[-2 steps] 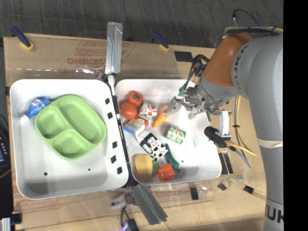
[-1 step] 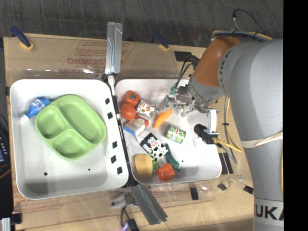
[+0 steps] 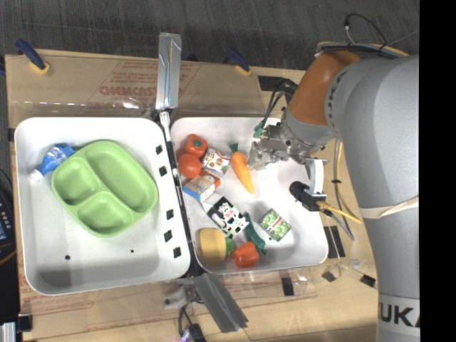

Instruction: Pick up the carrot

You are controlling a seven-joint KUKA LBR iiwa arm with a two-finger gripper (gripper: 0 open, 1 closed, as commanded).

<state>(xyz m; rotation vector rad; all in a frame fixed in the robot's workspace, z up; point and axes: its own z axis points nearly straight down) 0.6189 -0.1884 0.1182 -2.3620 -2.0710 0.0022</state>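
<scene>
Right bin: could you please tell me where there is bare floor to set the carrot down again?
In the right bin, bare floor lies along the top wall above the tomatoes, and between the carrot and the right wall, though the end effector hovers there. The left side and bottom are crowded with cartons and toy food.

We look down on a counter point(image 3: 64, 312) with a pale wood-coloured top, covered along its far side by a sheet of brown cardboard point(image 3: 107, 77) printed with faint red lettering. Blue clamps point(image 3: 33, 55) grip that sheet at the far edge. Beyond the counter we see a dark grey floor point(image 3: 214, 6) with a fine ribbed texture. Strips of black tape point(image 3: 335, 241) mark the counter near its right side. Light falls evenly, with soft shadows.
</scene>
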